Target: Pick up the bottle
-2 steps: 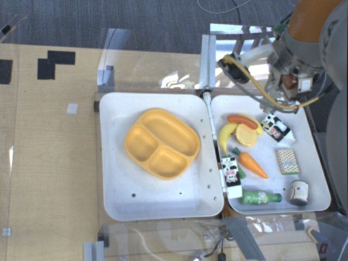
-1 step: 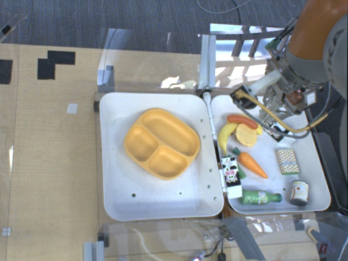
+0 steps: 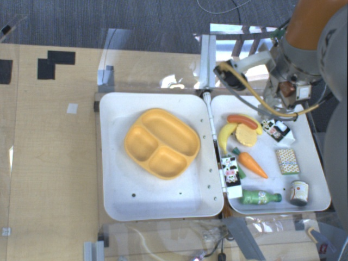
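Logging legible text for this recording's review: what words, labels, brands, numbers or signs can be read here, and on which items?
No text can be read in this frame.
Green plastic bottle: pale label, too small to read.
Black-and-white cow-patterned carton: print blurred.
Small black-and-white carton: print blurred.
Tan patterned packet: pattern, no legible words.
Small grey can: label blurred.

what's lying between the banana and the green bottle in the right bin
In the camera view, the carrot and a cow-print milk carton lie between the banana and the bottle.
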Available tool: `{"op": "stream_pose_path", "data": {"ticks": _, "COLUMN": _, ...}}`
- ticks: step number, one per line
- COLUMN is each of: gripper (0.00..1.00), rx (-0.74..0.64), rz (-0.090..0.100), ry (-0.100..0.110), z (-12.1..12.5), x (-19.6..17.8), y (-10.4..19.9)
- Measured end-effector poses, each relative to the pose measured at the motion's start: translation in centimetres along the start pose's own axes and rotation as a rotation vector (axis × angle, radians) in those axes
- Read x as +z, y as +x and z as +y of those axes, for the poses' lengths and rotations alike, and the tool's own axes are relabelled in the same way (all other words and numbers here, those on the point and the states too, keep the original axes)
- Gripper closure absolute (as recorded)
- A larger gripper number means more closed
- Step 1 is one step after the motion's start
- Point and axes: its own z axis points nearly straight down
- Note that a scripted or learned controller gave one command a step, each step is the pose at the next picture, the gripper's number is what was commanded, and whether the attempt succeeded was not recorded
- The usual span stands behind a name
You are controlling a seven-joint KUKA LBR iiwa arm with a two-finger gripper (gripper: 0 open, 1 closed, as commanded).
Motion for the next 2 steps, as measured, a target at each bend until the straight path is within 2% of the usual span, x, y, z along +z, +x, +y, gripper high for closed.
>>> {"op": "stream_pose_path", "data": {"ticks": 1, "gripper": 1.00, "rx": -0.108, "rz": 0.001, "ry": 0.000, "z": -0.8, "x": -5.8, "y": -2.0}}
{"op": "stream_pose_path", "data": {"ticks": 2, "gripper": 1.00, "rx": 0.000, "rz": 0.000, "ry": 0.000, "z": -6.1, "x": -3.8, "y": -2.8}}
